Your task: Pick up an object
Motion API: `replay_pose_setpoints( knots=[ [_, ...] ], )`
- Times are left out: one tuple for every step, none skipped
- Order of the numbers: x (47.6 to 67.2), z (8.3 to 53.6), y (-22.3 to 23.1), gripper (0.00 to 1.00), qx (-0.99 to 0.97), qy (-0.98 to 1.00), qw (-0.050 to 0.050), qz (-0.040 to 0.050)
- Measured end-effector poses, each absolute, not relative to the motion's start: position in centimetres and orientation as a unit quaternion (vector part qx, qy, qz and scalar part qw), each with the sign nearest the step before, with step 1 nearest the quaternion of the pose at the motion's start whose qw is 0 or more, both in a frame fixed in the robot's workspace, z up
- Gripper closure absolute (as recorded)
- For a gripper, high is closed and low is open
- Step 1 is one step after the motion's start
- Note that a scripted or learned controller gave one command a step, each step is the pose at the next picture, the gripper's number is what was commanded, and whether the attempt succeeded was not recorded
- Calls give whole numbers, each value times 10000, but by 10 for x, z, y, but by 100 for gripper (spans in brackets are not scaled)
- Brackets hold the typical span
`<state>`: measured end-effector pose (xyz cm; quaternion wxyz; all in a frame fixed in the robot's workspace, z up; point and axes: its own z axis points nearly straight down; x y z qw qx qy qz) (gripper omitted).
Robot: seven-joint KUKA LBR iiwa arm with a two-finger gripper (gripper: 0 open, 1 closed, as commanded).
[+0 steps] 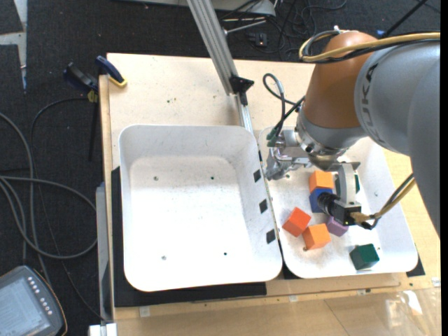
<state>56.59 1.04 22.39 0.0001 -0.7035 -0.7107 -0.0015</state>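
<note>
The right bin [392, 254] holds several small blocks. An orange block [323, 180] lies just above a blue block [319, 199]. A purple block [337, 227], a red-orange block [297, 221] and another orange block [316, 236] lie closer to the front. A dark green block [364, 256] sits near the front right corner. My gripper [278, 162] hangs low over the right bin's back left part, close to the wall between the bins, left of the upper orange block. Nothing shows in its grasp. The arm hides the back of the right bin.
The left white bin [133, 187] stands beside the right one. A slanted metal rail [213, 37] runs from the top down to the bins' shared back corner. A blue and yellow clamp [98, 75] is fixed at the bench's back left.
</note>
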Motion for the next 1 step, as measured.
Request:
replay_pose_setpoints(
  knots=[
    [569, 221, 73, 100, -7038, -7104, 6, -8]
  ],
)
